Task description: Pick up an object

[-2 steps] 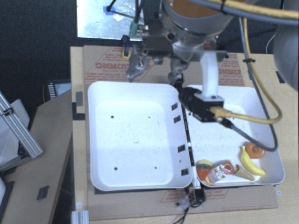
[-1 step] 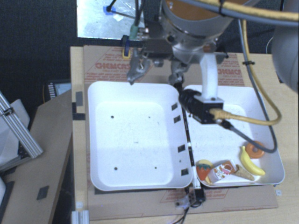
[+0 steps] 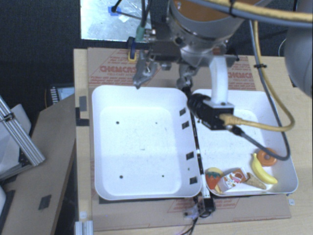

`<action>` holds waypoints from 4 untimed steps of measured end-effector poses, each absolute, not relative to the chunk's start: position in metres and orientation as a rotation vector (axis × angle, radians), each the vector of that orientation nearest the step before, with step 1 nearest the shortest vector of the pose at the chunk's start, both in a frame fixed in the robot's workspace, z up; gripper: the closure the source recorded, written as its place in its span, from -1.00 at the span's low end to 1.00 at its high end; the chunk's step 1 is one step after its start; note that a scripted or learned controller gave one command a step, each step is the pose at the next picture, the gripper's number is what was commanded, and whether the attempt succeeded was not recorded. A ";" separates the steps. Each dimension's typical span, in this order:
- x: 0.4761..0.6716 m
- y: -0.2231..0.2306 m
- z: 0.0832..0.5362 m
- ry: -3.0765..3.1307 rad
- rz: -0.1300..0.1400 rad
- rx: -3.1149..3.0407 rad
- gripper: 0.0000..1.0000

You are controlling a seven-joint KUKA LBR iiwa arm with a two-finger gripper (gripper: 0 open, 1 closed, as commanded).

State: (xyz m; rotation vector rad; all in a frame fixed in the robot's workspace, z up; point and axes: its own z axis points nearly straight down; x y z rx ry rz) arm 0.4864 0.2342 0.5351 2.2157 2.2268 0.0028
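1. two shallow white bins sit side by side on a tan cardboard sheet (image 3: 122, 65) over a wooden bench (image 3: 54, 131); dark floor lies beyond, and a pale shiny panel (image 3: 110, 9) lies at the top left.
2. red print on the cardboard near the left bin's far edge reads roughly "chemcro"; it is too blurred to be sure of the rest.
3. the left bin (image 3: 142, 141) shows bare white floor with a few small dark dots.
4. the right bin (image 3: 279, 180) holds its things in the near corner: a banana (image 3: 261, 169), an orange round piece (image 3: 266, 156) touching it, an orange-red fruit (image 3: 213, 177), a small red and white packet (image 3: 231, 179) and a tan cone-like piece (image 3: 254, 181).
5. the gripper (image 3: 161, 77) hangs above the far rim between the bins, well apart from those things; whether its two digits are apart or together cannot be told.
6. a yellow cable (image 3: 259, 126) runs from a black box on the arm.
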 end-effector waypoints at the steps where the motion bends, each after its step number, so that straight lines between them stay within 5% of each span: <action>1: 0.487 0.234 0.547 2.228 0.008 2.213 1.00; 2: 0.487 0.155 0.491 2.215 -0.005 2.227 1.00; 3: 0.486 0.119 0.385 2.221 -0.014 2.227 1.00; 4: 0.514 0.087 0.491 2.212 0.016 2.218 1.00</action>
